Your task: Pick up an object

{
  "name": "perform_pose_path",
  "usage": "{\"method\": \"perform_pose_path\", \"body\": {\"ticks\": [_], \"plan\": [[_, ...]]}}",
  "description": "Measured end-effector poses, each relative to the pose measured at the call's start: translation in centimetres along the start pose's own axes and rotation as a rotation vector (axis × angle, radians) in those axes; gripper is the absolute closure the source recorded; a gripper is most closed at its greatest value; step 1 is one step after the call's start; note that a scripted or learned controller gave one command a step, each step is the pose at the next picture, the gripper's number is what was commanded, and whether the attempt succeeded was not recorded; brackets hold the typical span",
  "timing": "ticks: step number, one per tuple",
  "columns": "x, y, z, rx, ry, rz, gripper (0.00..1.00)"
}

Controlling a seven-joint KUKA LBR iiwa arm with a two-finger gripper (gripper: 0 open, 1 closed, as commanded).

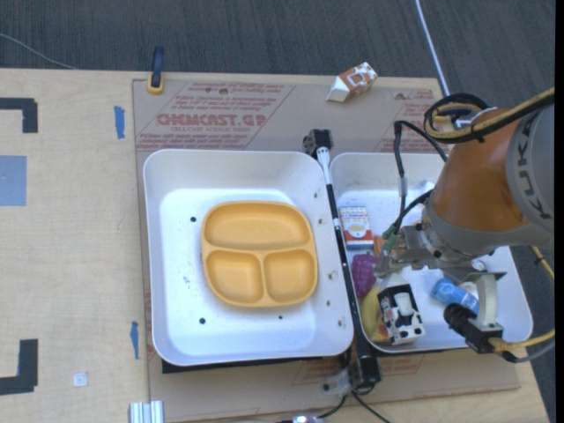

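The arm reaches in from the right over the right bin [379,176]. Its gripper [400,314] hangs low over that bin's front left part, black and white seen from above. Just left of it lie a purple object [363,271] and a yellow object [374,324], partly hidden by the gripper. A small red and white carton [354,223] lies further back in the same bin. A blue object [456,293] sits to the gripper's right, under the wrist. The view shows nothing between the fingers.
The left bin [176,236] holds a yellow three-compartment plate [260,252]. A small crumpled carton [352,81] lies on the board behind the bins. Cables loop around the orange wrist band [480,183]. A black clamp [317,141] sits between the bins at the back.
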State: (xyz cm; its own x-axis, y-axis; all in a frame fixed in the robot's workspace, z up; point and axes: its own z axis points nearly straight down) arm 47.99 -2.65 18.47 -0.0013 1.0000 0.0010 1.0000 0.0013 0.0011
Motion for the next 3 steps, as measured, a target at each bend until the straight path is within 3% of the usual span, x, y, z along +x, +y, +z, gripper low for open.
{"method": "perform_pose_path", "body": {"ticks": [1, 3], "plan": [[-0.05, -0.02, 0.01, 0.000, -0.001, 0.001, 0.00], [-0.05, -0.02, 0.01, 0.000, -0.001, 0.001, 0.00]]}}
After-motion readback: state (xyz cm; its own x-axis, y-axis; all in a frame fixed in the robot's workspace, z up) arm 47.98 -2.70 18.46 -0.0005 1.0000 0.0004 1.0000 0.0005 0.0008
